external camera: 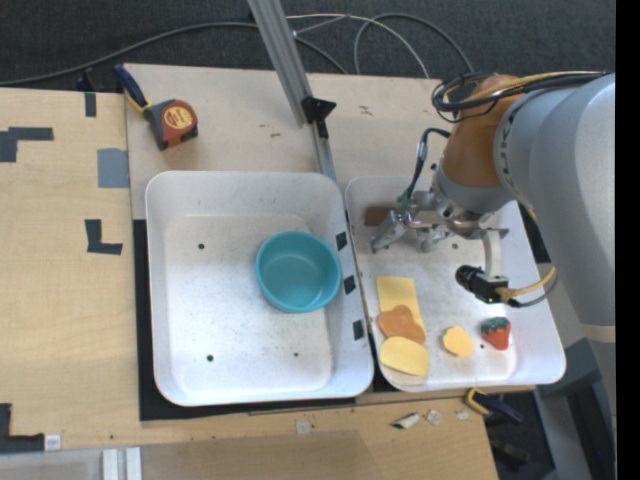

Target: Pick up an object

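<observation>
pincer (392, 230) low in right bin (535, 368) — fingertips unclear, arm overhead

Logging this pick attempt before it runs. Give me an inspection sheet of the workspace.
Surface: wooden bench bearing left bin and right bin.
Job's things: teal bowl in left bin; yellow slab, orange piece, yellow oval, small orange disc and strawberry toy in right bin.
Clutter: tape measure on bench; scraps at front edge.
Grippers: gripper low over right bin's far end, fingers unclear.
Cables: black cables behind bench.
Surroundings: slanted metal pole; dark floor.
</observation>
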Tool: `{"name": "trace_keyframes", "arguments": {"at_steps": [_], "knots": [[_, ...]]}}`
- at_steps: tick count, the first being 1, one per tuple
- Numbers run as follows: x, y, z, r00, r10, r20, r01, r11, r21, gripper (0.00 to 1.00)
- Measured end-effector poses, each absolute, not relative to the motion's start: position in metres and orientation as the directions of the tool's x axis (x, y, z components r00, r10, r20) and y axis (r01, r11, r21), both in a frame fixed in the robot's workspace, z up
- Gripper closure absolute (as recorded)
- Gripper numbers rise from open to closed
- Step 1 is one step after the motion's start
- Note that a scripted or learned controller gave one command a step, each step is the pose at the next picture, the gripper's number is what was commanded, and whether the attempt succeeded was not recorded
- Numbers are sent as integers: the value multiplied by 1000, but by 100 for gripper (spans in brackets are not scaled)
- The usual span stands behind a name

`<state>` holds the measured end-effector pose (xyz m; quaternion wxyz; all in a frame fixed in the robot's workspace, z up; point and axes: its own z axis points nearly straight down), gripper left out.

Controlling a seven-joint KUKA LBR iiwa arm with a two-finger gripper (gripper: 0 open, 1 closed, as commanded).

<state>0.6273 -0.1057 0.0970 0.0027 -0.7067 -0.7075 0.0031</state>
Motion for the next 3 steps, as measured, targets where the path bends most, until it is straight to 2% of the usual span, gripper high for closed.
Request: {"name": "trace_keyframes", "arguments": {"at_steps": [1,2,3], "knots": [[627,-105,87,-2,1000,-1,1000,2,-4,0],[627,-104,98,-3,1000,0,1000,3,-4,100],[621,-96,147,-2,1000,0,1000,2,2,100]]}}
